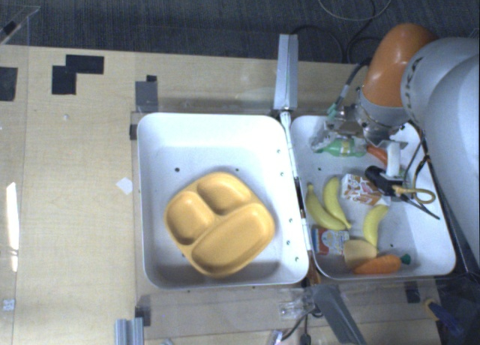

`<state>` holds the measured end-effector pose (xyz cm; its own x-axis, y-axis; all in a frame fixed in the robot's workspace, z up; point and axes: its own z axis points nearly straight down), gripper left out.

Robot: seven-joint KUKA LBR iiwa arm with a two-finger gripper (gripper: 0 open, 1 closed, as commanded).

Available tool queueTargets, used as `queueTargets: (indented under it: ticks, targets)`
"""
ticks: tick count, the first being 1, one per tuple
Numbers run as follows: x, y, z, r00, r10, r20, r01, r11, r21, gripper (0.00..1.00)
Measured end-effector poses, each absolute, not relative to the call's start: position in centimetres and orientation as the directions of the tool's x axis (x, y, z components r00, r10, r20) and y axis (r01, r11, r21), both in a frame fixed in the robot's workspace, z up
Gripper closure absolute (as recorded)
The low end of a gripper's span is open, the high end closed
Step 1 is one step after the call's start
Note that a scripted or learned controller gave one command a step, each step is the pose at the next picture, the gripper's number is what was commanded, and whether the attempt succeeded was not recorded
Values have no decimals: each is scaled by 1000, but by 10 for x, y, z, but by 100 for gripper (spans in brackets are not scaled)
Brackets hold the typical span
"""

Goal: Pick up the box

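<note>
The pick has hardly begun, as far as this view shows. The box (360, 190), a small white carton with orange print, lies flat on the floor of the right bin (431, 250), near its middle. It sits between a pair of bananas (328, 205) on one side and the arm's side of the bin on the other, with a third banana (373, 223) just below it. Nothing grips it and nothing lifts it. The arm (442, 96) reaches in from the right, and the tool (339, 130) sits at the far corner of that same bin, next to the divider. There it is close over a green thing (343, 145), whose nature is hard to make out. Whether the tool is spread or pressed together I cannot tell, as the wrist and its fittings hide that part. The tool is near the box but apart from it, and it looks aimed at the wrong spot. My judgement is that the whole of the real work is left: bringing the tool over the carton, lowering, closing on it and raising it clear. The crowding could hinder this, since the bananas lie just beside the carton. A red packet (330, 240), a pale block (358, 250) and a carrot (379, 265) lie toward the near edge. The left bin (150, 208) on the table (75, 186) holds a yellow divided plate (219, 222), which plays no part here.
</note>
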<state>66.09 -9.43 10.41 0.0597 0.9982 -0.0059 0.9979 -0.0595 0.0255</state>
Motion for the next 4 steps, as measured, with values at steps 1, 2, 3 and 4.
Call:
queueTargets:
  ticks: [1,2,3,4]
  targets:
    - [672,-97,103,64,998,-3,998,-64,1,0]
    - [667,-96,103,68,998,-3,998,-68,16,0]
    - [673,-97,103,125,992,3,992,-125,3,0]
    - [673,-94,103,128,992,-7,992,-128,8,0]
